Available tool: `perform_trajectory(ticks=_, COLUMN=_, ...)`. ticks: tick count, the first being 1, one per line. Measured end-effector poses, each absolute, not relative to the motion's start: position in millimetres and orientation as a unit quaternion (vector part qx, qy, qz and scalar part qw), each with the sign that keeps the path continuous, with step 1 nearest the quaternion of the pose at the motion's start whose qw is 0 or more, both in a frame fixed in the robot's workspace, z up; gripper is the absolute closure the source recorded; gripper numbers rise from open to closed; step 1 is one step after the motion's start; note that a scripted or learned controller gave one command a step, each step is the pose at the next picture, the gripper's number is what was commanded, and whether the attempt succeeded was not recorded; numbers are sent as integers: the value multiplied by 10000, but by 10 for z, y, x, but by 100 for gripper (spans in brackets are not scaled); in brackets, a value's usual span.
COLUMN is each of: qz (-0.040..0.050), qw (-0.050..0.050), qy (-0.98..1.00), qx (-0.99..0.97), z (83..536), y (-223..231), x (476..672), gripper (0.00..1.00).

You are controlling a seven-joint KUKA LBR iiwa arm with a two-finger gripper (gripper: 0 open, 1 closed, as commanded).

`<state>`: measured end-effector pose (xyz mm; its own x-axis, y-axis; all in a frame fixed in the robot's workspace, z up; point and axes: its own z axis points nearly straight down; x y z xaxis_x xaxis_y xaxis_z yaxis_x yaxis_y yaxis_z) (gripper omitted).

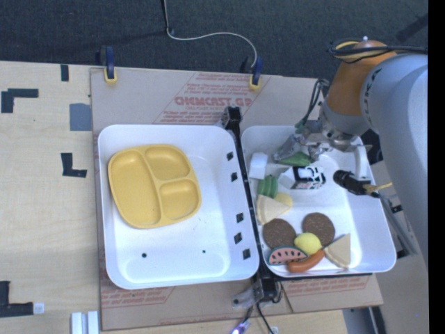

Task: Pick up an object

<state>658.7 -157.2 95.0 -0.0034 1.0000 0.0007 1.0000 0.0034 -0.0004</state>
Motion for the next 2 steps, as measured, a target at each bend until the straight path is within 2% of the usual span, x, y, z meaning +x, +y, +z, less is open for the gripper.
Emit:
perform_trajectory(ticks=1, qz=-6, qw=13, qy=-7088, qx=-7054, z=1881, y=-885, x=6138, gripper=100)
perform_trajectory(ticks=2, qz=-9, qw=3, qy=-7091, qx=-7051, z=2070, y=-448, x=6221, gripper=100)
